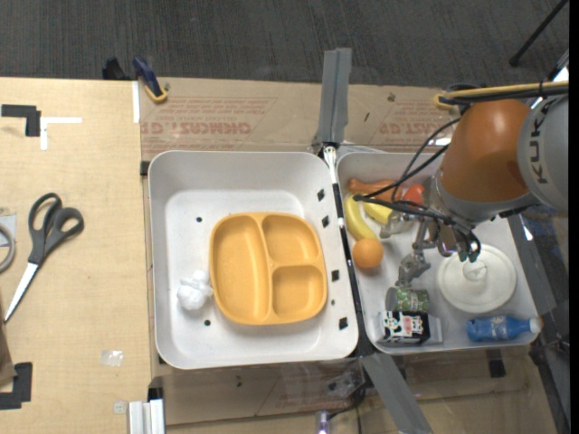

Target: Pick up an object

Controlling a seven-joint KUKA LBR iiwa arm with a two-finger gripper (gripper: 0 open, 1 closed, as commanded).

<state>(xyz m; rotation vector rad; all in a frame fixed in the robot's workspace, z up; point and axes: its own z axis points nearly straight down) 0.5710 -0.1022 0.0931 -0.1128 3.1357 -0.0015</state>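
the gripper hangs in the right bin just right of the orange, above a small can, and i cannot tell its state, so nothing looks picked up yet and the grasp and lift are left.

Wooden bench bore 2 white bins side by side, w/ scissors at left.

Single fixed overhead view, slanted, both bins
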